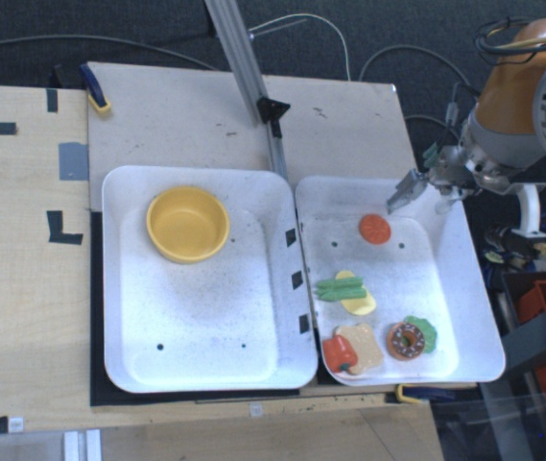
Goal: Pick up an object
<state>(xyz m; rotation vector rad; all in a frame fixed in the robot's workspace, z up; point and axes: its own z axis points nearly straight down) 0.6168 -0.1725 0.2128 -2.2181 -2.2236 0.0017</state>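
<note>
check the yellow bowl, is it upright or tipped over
Upright: the yellow bowl sits in the left bin with its round opening facing up.

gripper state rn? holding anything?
Gripper: cannot tell whether open or closed; nothing seen between its fingers. It sits above the right bin, near the red disc.

The pale wooden bench (pixel 23 286) carries a light grey board (pixel 186 113) that spreads from the centre toward 12 o'clock. Two shallow white plastic bins rest on the board, touching along their inner edges: the left bin (pixel 205 353) toward 7 o'clock and the right bin (pixel 445 257) toward 4 o'clock. A blue-and-yellow clamp (pixel 95 88) grips the board's corner at 11 o'clock. Dark tape strips (pixel 59 227) and a grey patch (pixel 73 159) mark the bench surface toward 9 o'clock.
</note>
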